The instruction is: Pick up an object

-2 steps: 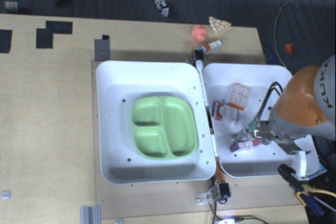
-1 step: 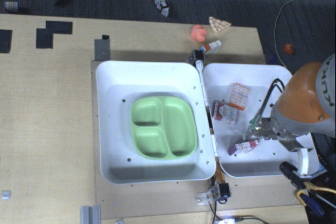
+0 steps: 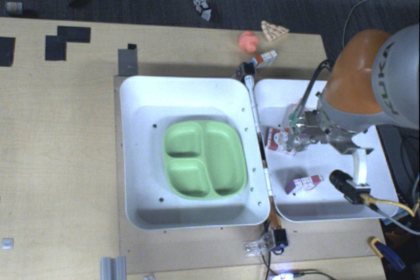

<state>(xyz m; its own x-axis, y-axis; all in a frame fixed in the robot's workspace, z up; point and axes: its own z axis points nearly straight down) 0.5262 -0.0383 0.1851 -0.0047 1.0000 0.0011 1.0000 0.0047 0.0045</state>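
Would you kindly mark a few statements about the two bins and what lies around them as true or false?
1. A green divided plate lies in the left bin. True.
2. The gripper is over the left bin. False: it is over the right bin.
3. A small red-and-white packet lies in the right bin. True.
4. The pink ball sits inside the left bin. False: it sits on the bench, beyond the bins.
5. The plate has four round cups. False: it has three compartments.

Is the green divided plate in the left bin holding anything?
Empty: the green plate shows three bare compartments, lying flat in the left bin.
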